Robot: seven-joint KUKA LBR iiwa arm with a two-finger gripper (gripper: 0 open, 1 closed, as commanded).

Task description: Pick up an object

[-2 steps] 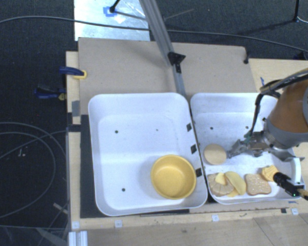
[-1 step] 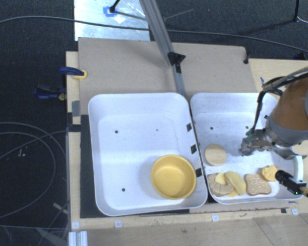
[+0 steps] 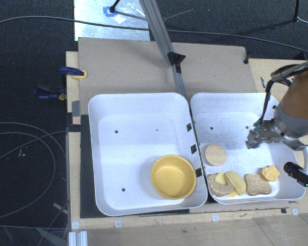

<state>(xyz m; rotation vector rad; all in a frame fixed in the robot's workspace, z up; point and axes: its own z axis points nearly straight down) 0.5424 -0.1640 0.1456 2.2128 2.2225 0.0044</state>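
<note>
My hand (image 3: 252, 139) hovers in the right bin (image 3: 231, 104), far from the round cookie (image 3: 215, 155); its opening I cannot tell.

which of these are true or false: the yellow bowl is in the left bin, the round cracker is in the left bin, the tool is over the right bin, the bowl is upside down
1. The yellow bowl sits in the left bin: true.
2. The round cracker lies in the left bin: false, it lies in the right bin.
3. The tool is over the right bin: true.
4. The bowl is upside down: false, it stands upright, its hollow facing up.
</note>
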